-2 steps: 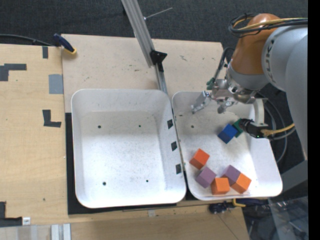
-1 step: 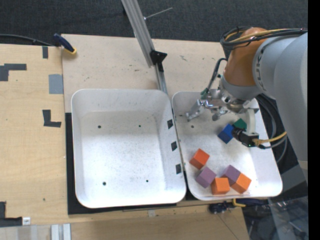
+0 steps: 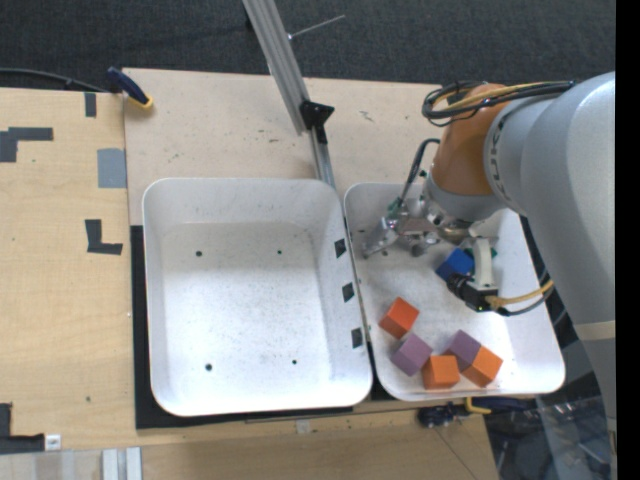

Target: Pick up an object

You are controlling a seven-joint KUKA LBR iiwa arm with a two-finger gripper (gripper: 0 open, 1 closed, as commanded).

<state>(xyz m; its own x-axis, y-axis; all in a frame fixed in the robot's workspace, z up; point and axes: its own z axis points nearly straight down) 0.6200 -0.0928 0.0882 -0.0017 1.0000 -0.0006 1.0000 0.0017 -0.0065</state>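
While gripper [image 3: 392,230] hangs over right bin [image 3: 540,363]'s upper end, can't tell its grip state; blocks sit nearer front, w/ orange cube [image 3: 400,318] closest. Best: centre above cube, drop straight, avoid purple block [image 3: 410,353].

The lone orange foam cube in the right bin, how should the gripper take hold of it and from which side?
Come straight down from above on the orange foam cube and close on two opposite side faces. It sits apart from the purple foam cube and the bin wall, so there looks to be finger room. It lies turned diagonally; rotate the gripper to match.
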